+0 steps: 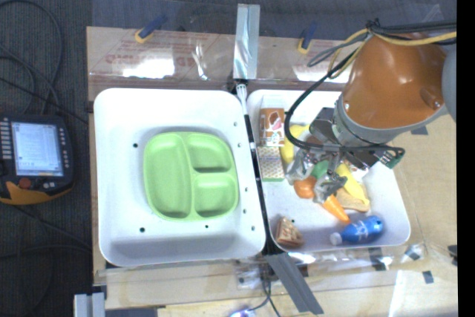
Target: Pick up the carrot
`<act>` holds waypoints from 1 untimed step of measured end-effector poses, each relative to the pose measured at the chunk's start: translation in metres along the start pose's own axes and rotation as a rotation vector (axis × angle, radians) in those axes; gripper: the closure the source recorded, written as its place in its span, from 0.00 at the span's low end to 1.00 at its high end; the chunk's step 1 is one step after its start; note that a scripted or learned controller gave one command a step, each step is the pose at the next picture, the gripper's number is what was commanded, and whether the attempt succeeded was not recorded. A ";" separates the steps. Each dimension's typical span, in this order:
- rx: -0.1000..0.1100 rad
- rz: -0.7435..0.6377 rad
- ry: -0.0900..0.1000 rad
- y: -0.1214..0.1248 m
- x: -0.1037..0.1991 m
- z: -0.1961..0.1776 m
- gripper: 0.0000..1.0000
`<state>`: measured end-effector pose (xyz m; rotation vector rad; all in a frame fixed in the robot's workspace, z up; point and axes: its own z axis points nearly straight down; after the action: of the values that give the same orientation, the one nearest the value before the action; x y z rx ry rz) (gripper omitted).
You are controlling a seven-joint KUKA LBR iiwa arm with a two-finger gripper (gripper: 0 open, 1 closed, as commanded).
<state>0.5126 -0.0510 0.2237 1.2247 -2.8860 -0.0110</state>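
The carrot (336, 207) is an orange tapered piece in the right bin (397, 230), its tip pointing to the lower right. A second orange rounded piece (303, 189) lies just to its left; grey gripper parts cross between the two, so I cannot tell whether they are one object. My gripper (320, 180) reaches down into the middle of the right bin, directly over these orange pieces and a green bit (320, 168). The arm's orange band (393, 82) hides the bin's upper right.
Around the carrot lie a yellow banana-like piece (358, 191), a blue bottle (359, 230), a brown item (288, 232), a printed box (272, 125) and a yellow fruit (297, 134). The left bin (119, 122) holds a green divided tray (191, 174). A pendant (33, 156) sits far left.
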 end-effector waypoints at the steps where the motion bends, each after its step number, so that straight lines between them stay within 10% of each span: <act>1: 0.015 -0.083 -0.007 -0.043 0.053 -0.134 1.00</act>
<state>0.5079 -0.1191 0.3579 1.3488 -2.8440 0.0057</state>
